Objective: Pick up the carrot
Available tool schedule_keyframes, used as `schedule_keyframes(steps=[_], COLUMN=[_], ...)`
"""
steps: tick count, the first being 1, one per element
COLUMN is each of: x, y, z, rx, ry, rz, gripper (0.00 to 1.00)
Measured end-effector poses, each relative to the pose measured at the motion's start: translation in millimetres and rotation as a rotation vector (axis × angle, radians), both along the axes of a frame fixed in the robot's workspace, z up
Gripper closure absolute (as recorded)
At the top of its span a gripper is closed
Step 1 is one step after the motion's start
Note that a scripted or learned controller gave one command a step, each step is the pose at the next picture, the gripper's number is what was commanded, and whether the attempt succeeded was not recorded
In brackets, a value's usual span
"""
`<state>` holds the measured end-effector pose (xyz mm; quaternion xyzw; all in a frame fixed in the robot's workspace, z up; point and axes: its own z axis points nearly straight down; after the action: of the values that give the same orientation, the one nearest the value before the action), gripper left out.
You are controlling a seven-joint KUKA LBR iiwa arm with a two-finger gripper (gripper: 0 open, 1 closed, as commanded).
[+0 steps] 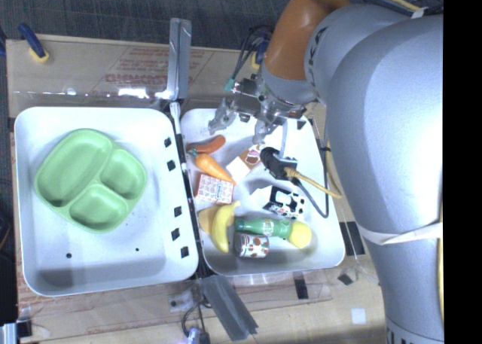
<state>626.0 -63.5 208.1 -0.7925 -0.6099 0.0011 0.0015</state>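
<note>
Camera view is showing you the gripper [242, 118] hovering open and empty in the right bin [325, 256], while the carrot [212, 166] is lying just below-left of it, near the divider, its long axis slanting down-right.

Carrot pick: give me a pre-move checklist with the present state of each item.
1. Carrot visible in right bin: ok.
2. Gripper above that bin: ok.
3. Fingers open, nothing between them: ok.
4. Gripper centred over carrot: not ok, it sits up and right of it.
5. Space around carrot: not ok, sausage and patterned packet crowd it.
6. Gripper height above carrot: cannot tell.
</note>
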Motion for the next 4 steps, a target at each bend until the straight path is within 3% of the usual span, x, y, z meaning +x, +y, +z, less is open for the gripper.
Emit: schedule_keyframes(steps=[1,2,3,4], x=[-46,-52,-56,-61], y=[-71,-74,-39,-33], z=[-110,2,-102,-107], rx=[-0.001,0.000,-0.001,0.004], ry=[0.002,0.000,-0.012,-0.020], rz=[-0.150,-0.340,-0.276,-0.507], gripper=[0.00,0.00,0.00,0.00])
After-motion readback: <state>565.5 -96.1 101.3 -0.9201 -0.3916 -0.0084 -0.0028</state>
